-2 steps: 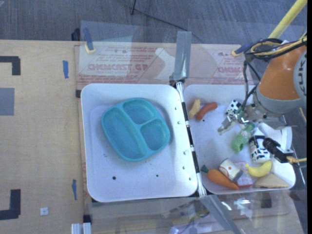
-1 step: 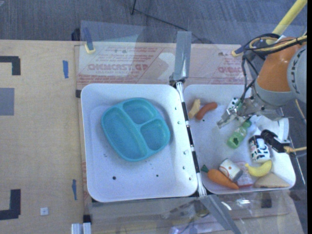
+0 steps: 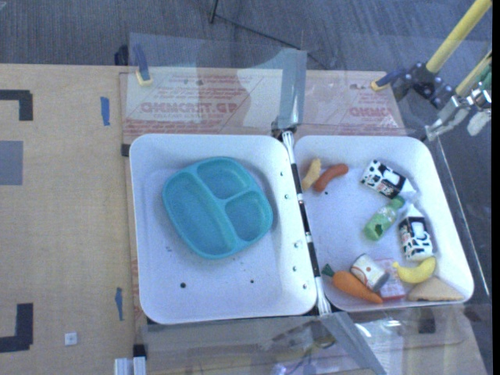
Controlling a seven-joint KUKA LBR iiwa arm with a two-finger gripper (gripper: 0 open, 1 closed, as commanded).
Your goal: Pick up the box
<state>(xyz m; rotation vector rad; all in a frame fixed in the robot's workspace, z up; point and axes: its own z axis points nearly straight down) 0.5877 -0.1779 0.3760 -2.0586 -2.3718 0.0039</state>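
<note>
Low in the right bin [image 3: 344, 225], at about 6 o'clock: a small white box [image 3: 367, 270] with red marking, touching the carrot [image 3: 355, 286] at its 7 o'clock, with the banana [image 3: 416, 270] just beside it at 3 o'clock and the bread wedge [image 3: 436, 291] at 4 o'clock. Higher in the same bin: a cow-patterned carton [image 3: 383, 180] at 1 o'clock, a second carton [image 3: 416, 238] at 3 o'clock, a green bottle [image 3: 380, 220] between them and a sausage [image 3: 331, 175] at 11 o'clock; in the left bin [image 3: 219, 287], a teal divided plate [image 3: 218, 216] near the middle. Cannot tell how the gripper stands or whether anything is held.
</note>
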